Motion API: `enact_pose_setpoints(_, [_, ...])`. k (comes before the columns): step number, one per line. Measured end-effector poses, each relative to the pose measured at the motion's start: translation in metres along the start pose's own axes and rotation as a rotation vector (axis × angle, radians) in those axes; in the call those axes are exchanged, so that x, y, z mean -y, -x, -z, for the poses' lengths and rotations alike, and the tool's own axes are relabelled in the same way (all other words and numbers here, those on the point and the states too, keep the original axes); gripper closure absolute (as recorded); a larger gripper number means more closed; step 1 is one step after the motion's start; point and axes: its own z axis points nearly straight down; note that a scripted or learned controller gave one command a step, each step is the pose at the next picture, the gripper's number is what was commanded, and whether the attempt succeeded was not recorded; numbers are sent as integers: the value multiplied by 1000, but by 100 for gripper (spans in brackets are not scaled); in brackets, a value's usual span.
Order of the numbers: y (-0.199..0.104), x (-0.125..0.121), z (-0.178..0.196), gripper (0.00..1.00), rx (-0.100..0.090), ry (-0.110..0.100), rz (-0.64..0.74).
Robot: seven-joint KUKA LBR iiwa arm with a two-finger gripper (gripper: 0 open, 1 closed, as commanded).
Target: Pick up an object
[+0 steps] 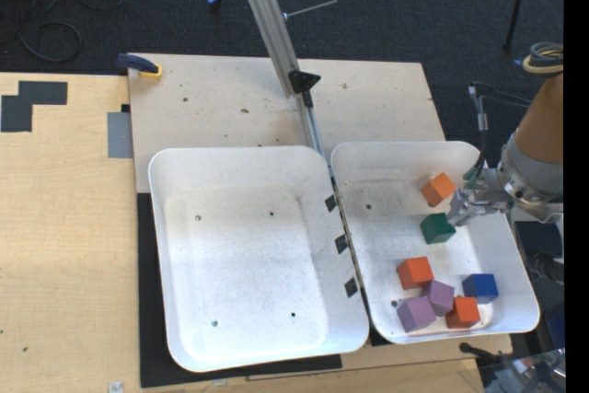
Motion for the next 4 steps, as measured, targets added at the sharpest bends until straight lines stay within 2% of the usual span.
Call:
enact_pose_setpoints(1, [1, 0, 31, 100, 0, -2, 0])
enact_pose_setpoints(3, [-104, 13, 45, 100, -4, -6, 4])
enact_pose_setpoints(4, [-162, 16, 36, 100, -4, -7, 4])
